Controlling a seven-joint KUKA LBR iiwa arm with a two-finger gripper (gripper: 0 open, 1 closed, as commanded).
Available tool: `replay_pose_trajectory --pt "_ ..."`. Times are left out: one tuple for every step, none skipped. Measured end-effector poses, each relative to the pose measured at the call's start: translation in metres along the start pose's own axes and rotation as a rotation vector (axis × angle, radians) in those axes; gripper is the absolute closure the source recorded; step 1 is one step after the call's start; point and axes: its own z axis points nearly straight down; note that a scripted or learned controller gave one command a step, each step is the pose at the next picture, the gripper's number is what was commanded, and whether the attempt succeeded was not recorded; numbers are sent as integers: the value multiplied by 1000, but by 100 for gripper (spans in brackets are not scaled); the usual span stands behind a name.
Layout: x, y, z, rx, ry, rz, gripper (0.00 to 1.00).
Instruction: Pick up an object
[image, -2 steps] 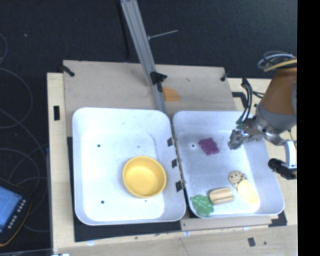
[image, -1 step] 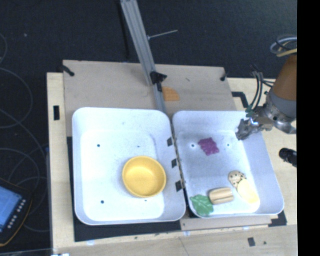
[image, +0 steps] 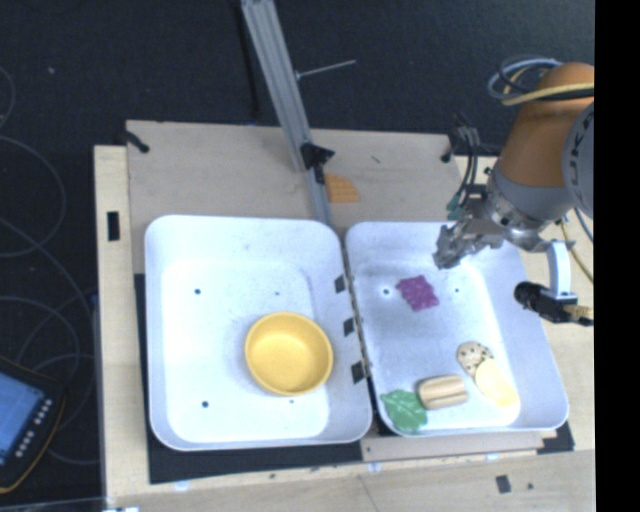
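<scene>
We see the claw (image: 447, 250) hanging over the right bin's (image: 520, 405) far end, though we cannot tell how it is set. Just beside it lies a purple object (image: 417, 292); nearer us sit a tan block (image: 441, 391), green piece (image: 403, 408) and pale yellow piece (image: 496, 382). The left bin (image: 180, 300) holds a yellow bowl (image: 289, 352).

Grey arm (image: 540, 160) extended leftward, pincer (image: 447, 252) pointing down

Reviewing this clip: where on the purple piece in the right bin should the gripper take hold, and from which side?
Judging by its pose, straight from above. The purple piece lies flat and alone on the right bin floor, so the gripper could probably close across its narrower width near the middle, fingers landing on bare floor either side.
</scene>
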Motion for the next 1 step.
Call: replay_pose_trajectory --pt "51 10 -14 0 1 0 100"
